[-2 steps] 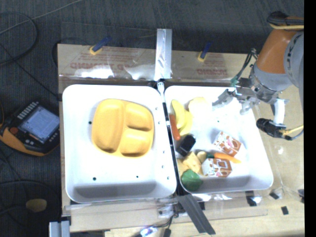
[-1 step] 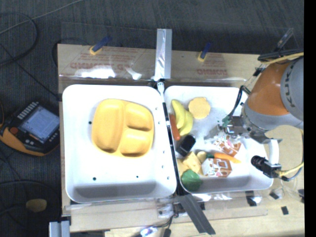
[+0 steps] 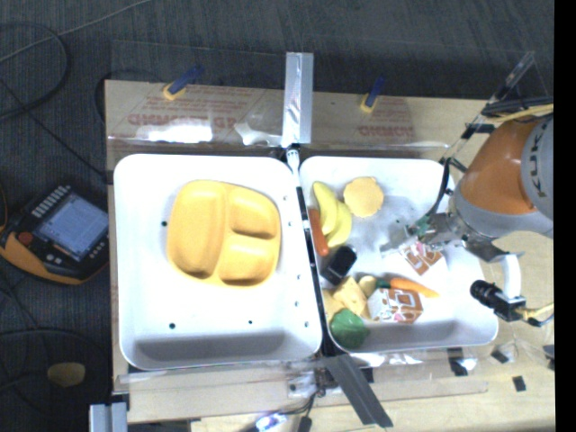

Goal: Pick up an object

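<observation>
My gripper (image 3: 412,238) hangs low over the right part of the right bin (image 3: 396,171), with the grey arm and its orange band (image 3: 506,171) behind it at the right. A small red and white packet (image 3: 421,258) lies just below the gripper, close to or touching it. Further left in this bin are a yellow banana (image 3: 331,212), a round pale yellow piece (image 3: 364,196), a black block (image 3: 339,263), an orange carrot (image 3: 410,286), a white and red carton (image 3: 395,306) and a green lump (image 3: 349,329).
The left bin (image 3: 135,331) holds a yellow divided plate (image 3: 223,232). A metal post (image 3: 298,97) stands behind the wall between the two bins. A black fitting (image 3: 493,295) sits at the right bin's outer edge. A handheld pendant (image 3: 58,234) lies on the floor at the left.
</observation>
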Motion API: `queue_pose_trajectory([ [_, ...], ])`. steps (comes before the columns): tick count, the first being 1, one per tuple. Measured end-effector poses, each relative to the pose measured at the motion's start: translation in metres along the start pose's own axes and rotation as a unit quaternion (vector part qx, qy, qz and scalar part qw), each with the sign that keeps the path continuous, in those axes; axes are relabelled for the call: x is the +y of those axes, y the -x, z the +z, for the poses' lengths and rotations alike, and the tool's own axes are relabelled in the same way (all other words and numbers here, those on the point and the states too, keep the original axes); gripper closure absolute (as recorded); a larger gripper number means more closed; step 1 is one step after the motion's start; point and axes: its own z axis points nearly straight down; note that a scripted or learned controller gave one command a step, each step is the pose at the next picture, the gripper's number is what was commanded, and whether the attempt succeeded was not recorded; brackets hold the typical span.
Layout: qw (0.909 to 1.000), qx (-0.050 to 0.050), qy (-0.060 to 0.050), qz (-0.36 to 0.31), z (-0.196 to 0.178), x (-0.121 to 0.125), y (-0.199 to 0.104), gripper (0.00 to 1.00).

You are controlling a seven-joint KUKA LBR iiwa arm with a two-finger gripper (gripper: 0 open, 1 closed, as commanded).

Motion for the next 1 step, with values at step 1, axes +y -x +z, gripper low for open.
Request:
queue_pose_trajectory([
  [1,0.9999,-0.013,0.011,0.003,-0.0152,0.0042,0.0096,1.0],
])
